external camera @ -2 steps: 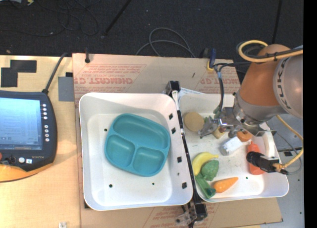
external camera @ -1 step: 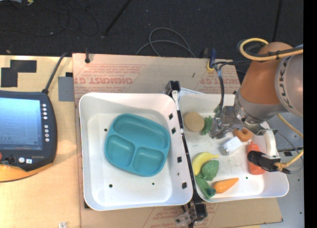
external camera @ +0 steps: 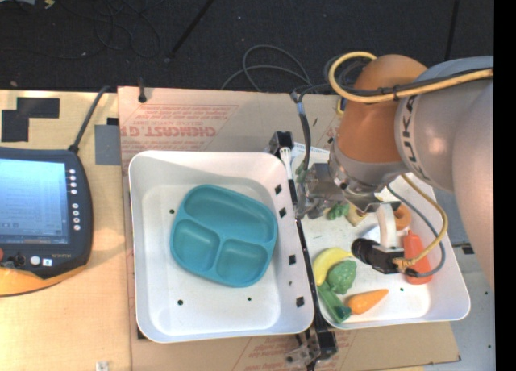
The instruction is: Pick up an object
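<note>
Now, jaws at ten o'clock in the right bin (external camera: pixel 431 303), opening hidden, can't tell; best centre squarely over the banana (external camera: pixel 326 262) before closing.

You had the arm (external camera: pixel 379 135) coming in from three o'clock, its gripper (external camera: pixel 319 196) low over the right bin (external camera: pixel 451 309) at that bin's ten o'clock corner. At the gripper's six o'clock lay a banana (external camera: pixel 325 262) touching a broccoli (external camera: pixel 343 277), with a carrot (external camera: pixel 367 301) just beyond at five o'clock. The left bin (external camera: pixel 153 297) held a teal divided plate (external camera: pixel 223 235).
</note>
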Robot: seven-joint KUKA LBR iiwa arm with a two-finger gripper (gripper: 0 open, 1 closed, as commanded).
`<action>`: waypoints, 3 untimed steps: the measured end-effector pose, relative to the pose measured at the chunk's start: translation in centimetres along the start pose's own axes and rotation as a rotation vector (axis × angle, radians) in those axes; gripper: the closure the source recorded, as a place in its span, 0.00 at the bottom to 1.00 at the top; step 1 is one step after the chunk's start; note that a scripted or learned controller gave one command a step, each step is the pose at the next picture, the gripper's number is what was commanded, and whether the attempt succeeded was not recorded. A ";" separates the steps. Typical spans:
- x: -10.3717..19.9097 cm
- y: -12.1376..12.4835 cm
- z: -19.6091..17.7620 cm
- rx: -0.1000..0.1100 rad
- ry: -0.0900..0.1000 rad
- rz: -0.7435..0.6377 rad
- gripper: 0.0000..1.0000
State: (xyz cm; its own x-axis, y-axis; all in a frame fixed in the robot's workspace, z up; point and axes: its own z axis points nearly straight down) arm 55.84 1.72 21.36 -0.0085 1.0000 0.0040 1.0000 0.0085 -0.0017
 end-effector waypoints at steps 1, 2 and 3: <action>8.3 -2.5 -5.2 -0.002 0.000 -0.001 1.00; 4.5 3.0 1.4 0.005 -0.007 0.012 1.00; 12.5 1.4 -11.5 -0.011 0.002 0.000 1.00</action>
State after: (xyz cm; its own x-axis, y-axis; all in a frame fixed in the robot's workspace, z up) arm 57.13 14.22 32.88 -0.0088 0.9999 0.0058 0.9999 0.0087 0.0096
